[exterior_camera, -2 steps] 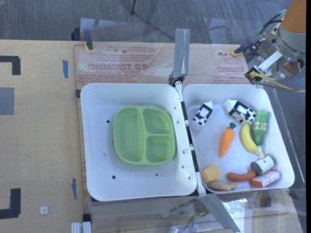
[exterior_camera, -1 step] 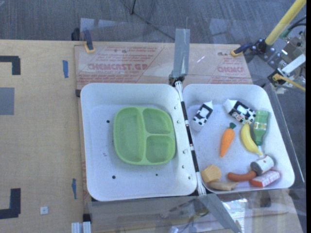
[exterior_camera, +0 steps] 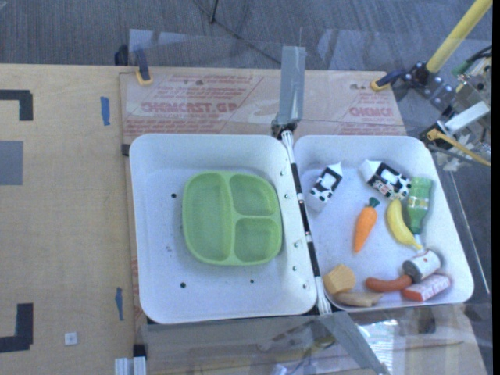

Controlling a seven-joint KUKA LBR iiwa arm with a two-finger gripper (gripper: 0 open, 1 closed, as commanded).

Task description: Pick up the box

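Though small at this slant, can make out the box [exterior_camera: 428, 287], red and white, lying flat in the near right corner of the right bin [exterior_camera: 455, 229], touching a white can [exterior_camera: 420, 266] and just beside a red sausage [exterior_camera: 388, 283]. Cannot tell whether the gripper is spread or pressed together. Across in the left bin [exterior_camera: 156, 209], a green plate [exterior_camera: 232, 218].

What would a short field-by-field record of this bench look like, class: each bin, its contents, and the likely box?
left bin: green divided plate
right bin: carrot, banana, sausage, two cow-patterned cartons, green bottle
likely box: small red and white box, near right corner
behind bins: cardboard sheet
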